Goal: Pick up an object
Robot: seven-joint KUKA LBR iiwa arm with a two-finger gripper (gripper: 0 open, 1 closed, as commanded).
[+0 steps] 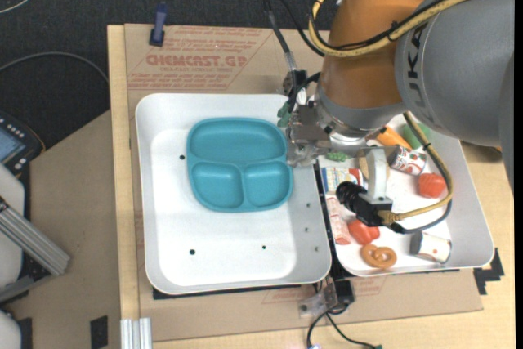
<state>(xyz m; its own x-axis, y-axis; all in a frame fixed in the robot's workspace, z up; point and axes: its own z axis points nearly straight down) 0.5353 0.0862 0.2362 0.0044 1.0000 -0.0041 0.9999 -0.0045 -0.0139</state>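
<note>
Gripper (304, 145), open/closed can't tell, sits by right rim of teal divided plate (239, 163); prob. light, stiff, slick plastic, so grip rim.

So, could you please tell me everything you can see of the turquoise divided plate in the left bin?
The turquoise divided plate is a rounded rectangle, plastic by its look, with a raised rim and three compartments: one wide one on the far side and two smaller ones nearer the camera. It lies flat, right way up, on the floor of the left bin, towards its far right. The gripper is at its right edge; whether they touch cannot be told.
</note>
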